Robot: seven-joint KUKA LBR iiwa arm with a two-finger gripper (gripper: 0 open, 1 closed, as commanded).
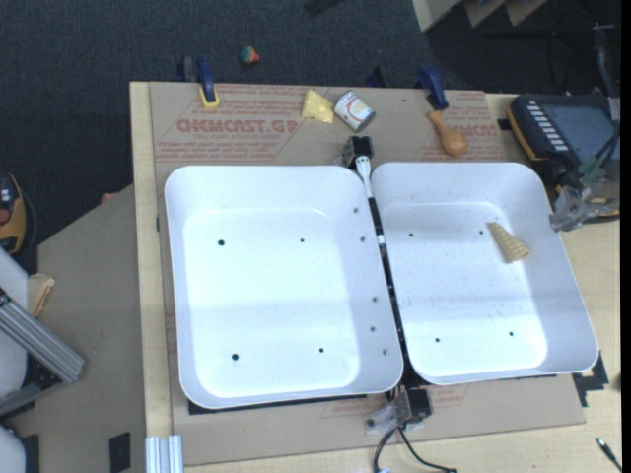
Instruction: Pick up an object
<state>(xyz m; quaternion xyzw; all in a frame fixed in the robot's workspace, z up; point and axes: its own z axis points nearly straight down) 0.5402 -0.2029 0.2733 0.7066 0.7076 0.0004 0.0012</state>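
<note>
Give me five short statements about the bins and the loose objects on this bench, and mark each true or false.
1. A tan cone-shaped piece lies in the right bin. True.
2. The cone-shaped piece lies in the bin's near left corner. False: it lies in the far right part, close to the right wall.
3. A yellow wedge lies on the board beyond the bins. True.
4. The wooden-handled object lies inside the left bin. False: it lies on the board, beyond the right bin.
5. The two bins stand far apart. False: they sit side by side, their inner edges meeting along a dark strip.
</note>
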